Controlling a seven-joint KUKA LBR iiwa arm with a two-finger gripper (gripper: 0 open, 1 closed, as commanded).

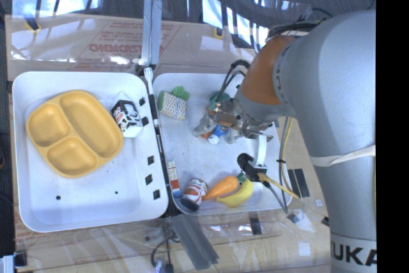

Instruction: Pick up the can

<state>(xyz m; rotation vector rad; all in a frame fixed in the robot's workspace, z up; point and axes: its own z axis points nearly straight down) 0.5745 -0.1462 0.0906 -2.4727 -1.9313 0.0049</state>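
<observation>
Grey arm (319, 93) reaches into the right bin (192, 156) from three o'clock, its gripper (220, 117) low over clutter at the bin's centre — grip impossible to tell. Can (195, 190) lies on its side at six o'clock, beside a carrot (222, 187) and banana (238, 195) — apparently untouched.

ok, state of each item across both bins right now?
can: on its side, right bin, near front edge
carrot: lying across banana
banana: flat, right bin
yellow tray: flat, left bin
patterned box: flat, right bin
black-and-white carton: tilted against the tray's edge
</observation>
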